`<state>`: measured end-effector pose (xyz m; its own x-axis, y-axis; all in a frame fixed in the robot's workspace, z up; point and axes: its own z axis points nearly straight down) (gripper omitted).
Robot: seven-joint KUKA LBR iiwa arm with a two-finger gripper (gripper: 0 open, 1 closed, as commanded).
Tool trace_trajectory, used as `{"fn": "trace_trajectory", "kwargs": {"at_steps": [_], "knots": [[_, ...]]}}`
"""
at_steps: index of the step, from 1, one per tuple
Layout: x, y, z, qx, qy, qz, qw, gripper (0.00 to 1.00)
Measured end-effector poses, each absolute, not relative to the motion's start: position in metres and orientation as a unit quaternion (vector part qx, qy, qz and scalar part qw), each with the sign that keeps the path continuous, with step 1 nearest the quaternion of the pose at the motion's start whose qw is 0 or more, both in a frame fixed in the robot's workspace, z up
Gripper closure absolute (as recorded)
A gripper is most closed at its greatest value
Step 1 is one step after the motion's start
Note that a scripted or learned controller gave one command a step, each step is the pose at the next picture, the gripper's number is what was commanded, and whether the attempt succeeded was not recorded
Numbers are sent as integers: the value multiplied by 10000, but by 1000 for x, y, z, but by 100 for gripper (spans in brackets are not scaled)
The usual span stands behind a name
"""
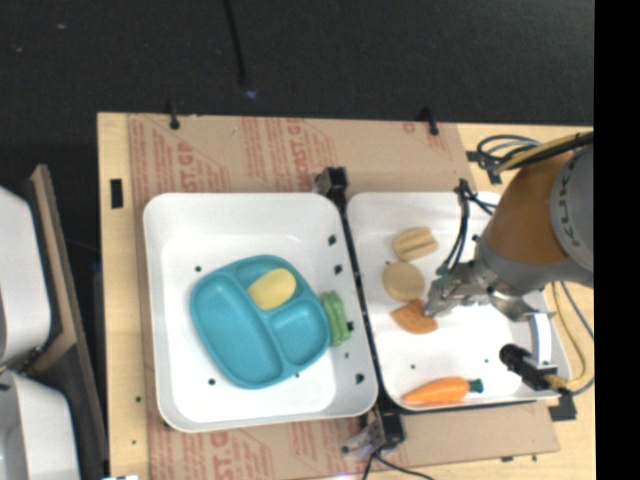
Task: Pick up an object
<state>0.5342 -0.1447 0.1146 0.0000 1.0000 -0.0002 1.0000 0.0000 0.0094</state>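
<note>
while the gripper [437, 302] sits low in the right bin [450, 368], touching an orange-brown food piece [413, 319], its grip state cannot be told.

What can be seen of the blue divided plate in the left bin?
The blue divided plate is a light-blue, rounded, plastic-looking tray with three compartments set off by raised ridges. It lies flat and turned at an angle on the floor of the left bin, about midway. A yellow oval piece sits in its upper compartment; the other two hold nothing. A green item lies against its right edge.
</note>
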Motion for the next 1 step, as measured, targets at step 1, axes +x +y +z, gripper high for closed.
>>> {"fn": "trace_trajectory", "kwargs": {"at_steps": [1], "knots": [[544,-148,172,7071,7071,15,24,100]]}}
